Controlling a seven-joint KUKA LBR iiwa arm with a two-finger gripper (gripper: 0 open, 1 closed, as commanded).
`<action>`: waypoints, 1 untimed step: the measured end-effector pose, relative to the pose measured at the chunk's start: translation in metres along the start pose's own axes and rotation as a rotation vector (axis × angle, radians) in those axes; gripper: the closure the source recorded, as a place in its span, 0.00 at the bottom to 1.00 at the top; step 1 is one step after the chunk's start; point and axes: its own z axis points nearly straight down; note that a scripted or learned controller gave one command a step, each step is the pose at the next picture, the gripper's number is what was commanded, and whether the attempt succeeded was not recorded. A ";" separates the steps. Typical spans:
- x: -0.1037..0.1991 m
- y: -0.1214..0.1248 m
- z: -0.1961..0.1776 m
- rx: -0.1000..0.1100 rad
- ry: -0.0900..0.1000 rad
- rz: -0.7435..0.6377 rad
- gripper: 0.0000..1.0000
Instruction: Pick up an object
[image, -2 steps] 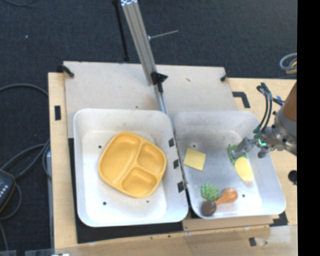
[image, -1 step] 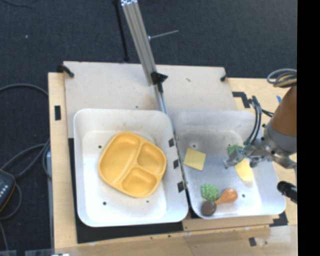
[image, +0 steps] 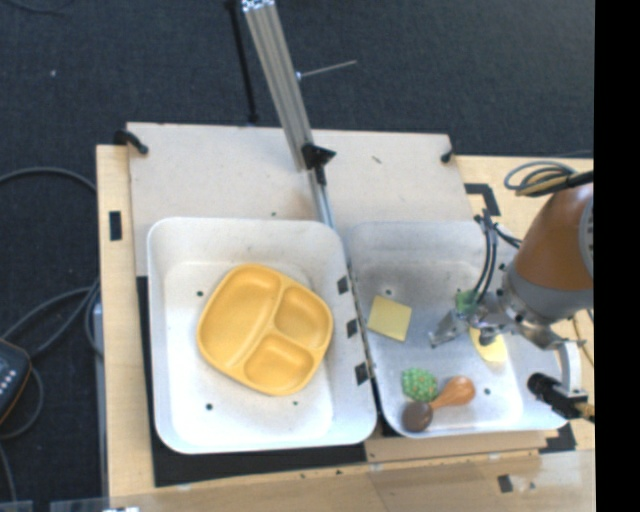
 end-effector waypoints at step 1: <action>-0.001 0.000 0.026 -0.004 -0.002 0.000 0.00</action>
